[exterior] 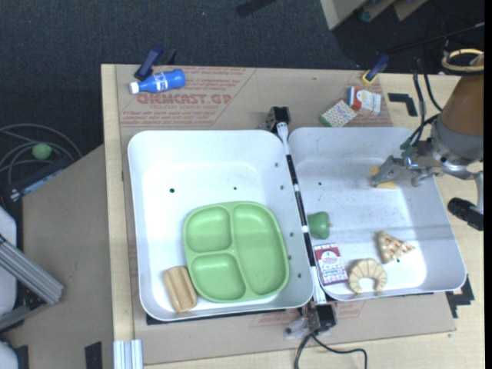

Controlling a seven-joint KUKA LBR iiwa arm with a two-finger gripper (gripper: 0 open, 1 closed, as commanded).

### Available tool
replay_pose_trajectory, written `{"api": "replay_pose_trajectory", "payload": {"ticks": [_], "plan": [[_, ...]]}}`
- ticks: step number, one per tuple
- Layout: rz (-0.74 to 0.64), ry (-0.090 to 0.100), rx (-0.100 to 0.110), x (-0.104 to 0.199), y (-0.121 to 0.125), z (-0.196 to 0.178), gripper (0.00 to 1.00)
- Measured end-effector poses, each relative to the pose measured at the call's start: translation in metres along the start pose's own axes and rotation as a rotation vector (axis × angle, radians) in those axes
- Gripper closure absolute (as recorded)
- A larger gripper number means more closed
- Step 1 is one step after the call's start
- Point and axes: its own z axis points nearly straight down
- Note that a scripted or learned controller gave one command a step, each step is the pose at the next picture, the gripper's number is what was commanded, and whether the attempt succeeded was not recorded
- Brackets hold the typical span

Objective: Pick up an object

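Note:
My gripper (397,172) hangs low over the upper part of the right bin (346,160), below the arm's orange band (470,108). A small yellowish thing (382,180) lies right at its left tip, and I cannot tell whether it is held. Lower in the same bin lie a green round fruit (317,223) by the left wall, a red and white packet (329,264), a croissant (367,275) and a tan wedge-shaped piece (393,246). All of these rest apart from the gripper.
The left bin (192,160) holds a green divided plate (234,250) and a tan bread slice (179,288) at its front left corner. On the bench behind the bins lie a blue bottle (157,81) and small boxes (351,108). Cables hang at right.

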Motion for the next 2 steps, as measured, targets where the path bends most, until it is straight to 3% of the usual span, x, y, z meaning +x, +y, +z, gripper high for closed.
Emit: {"api": "replay_pose_trajectory", "payload": {"ticks": [1, 2], "plan": [[-0.003, 0.007, -0.001, 0.005, 0.04, 0.026, 0.0], [0.001, -0.003, 0.0, 0.013, 0.028, 0.025, 0.0]]}}
